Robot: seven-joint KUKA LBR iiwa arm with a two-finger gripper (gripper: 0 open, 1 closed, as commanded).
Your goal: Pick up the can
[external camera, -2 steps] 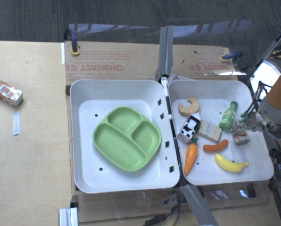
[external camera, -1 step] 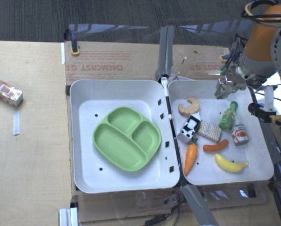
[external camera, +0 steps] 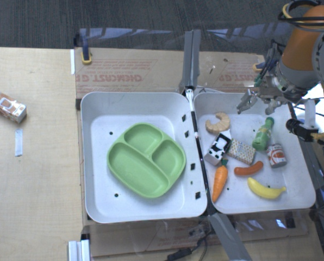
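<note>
On my bench, the can (external camera: 276, 156) stands in the right bin (external camera: 300, 200), just below the green bottle (external camera: 263, 134). My jaws (external camera: 256, 103) hang spread and empty above the bin's far edge.

Dark grey carpet floor (external camera: 124, 10) along the top. Light wood bench (external camera: 31, 200) fills the left side, flattened cardboard sheet (external camera: 129, 72) with mirrored red print at its back edge, under two white bins (external camera: 91, 162). Small carton (external camera: 8, 107) near bench's left edge. Even, flat light
</note>
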